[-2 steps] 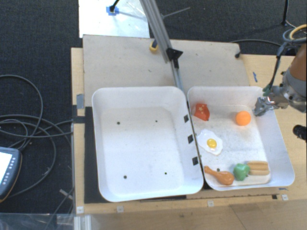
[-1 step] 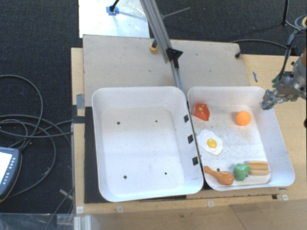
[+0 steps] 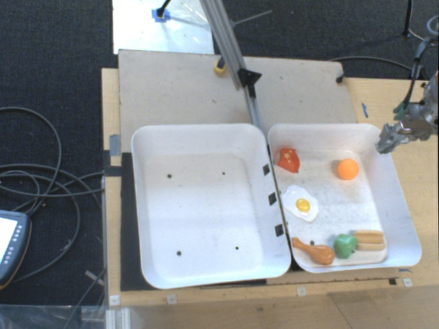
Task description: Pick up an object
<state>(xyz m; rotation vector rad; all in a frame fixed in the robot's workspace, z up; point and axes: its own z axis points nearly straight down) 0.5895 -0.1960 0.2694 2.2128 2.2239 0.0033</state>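
Gripper (image 3: 389, 140) hung over top-right rim of right bin (image 3: 396, 184); can't tell its state. In that bin: orange ball (image 3: 348, 169) nearest, red strawberry (image 3: 288, 160), fried egg (image 3: 302, 205), drumstick (image 3: 314, 251), green pepper (image 3: 344, 245), hot dog (image 3: 369, 240). Left bin (image 3: 199, 204) alongside.

White bins (image 3: 206, 137) on tan bench (image 3: 425, 204); red strawberry (image 3: 289, 160), orange ball (image 3: 348, 169), white egg (image 3: 302, 205) with yellow yolk, brown drumstick (image 3: 314, 250), green pepper (image 3: 344, 245), tan-and-brown hot dog (image 3: 370, 239); black carpet (image 3: 48, 60).
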